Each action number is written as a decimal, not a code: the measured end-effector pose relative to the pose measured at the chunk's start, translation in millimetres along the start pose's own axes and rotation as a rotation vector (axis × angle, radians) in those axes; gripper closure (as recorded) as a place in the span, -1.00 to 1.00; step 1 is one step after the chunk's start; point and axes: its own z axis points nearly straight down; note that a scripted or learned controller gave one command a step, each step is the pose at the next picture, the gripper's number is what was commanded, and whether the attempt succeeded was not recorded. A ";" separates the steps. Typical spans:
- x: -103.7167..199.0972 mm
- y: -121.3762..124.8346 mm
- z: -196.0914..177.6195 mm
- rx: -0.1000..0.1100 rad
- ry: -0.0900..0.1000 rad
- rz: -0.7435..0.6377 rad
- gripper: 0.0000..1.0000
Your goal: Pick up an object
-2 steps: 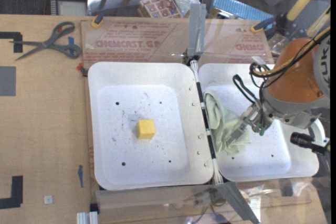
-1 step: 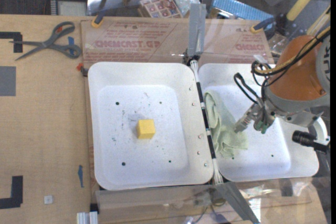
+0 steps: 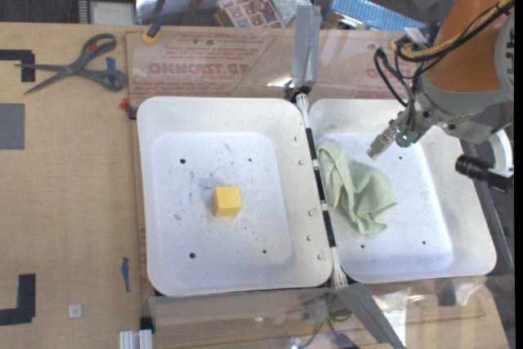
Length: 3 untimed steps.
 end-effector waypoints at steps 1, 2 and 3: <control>4.3 -27.7 31.9 0.004 0.005 0.261 1.00; 17.8 -18.6 0.1 0.002 0.000 0.657 1.00; 15.7 -36.8 101.7 -0.003 -0.002 0.808 1.00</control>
